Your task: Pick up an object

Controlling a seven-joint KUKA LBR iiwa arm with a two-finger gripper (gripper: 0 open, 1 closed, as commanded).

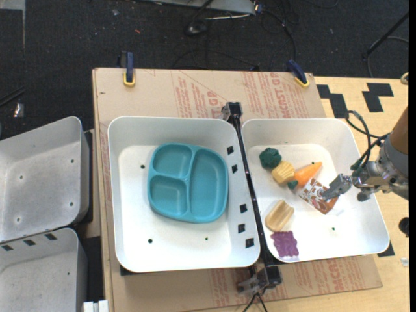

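The right bin holds several small items. A dark green lump, a yellow piece and an orange carrot lie toward its back left. A red and white packet sits in the middle, with a tan piece and purple grapes toward the front left. My gripper hangs low over the bin's right side, just right of the packet. It is open, with one finger close to the packet's right end and nothing between the fingers.
The left bin carries a teal divided plate. A black divider runs between the two bins. Grey metal trays stand off the bench to the left. The arm's cables hang over the right bin's back right corner.
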